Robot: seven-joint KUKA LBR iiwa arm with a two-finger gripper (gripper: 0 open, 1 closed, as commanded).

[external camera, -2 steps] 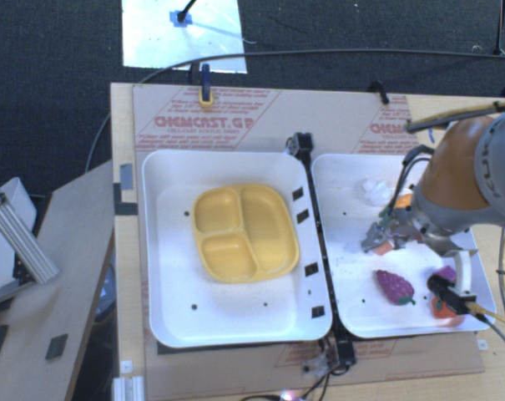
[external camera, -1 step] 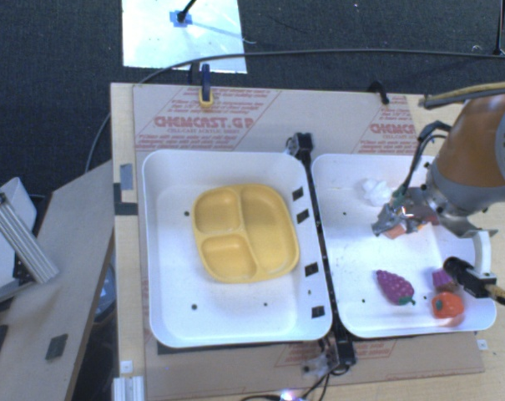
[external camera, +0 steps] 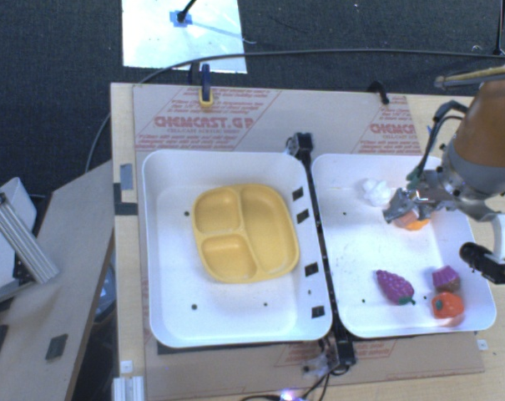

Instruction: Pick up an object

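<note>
While gripper hangs low in right bin, orange piece sits touching, just right of fingertips; grip state: cannot tell.

Two smooth white plastic bins rest on a matt, printed cardboard-like sheet. A yellow plastic divided plate has a soft sheen. The purple grapes look bumpy; the tool is dull grey metal.

An orange object lies in the right bin — mostly hidden. Purple grapes and a tomato sit nearer its front edge
</note>
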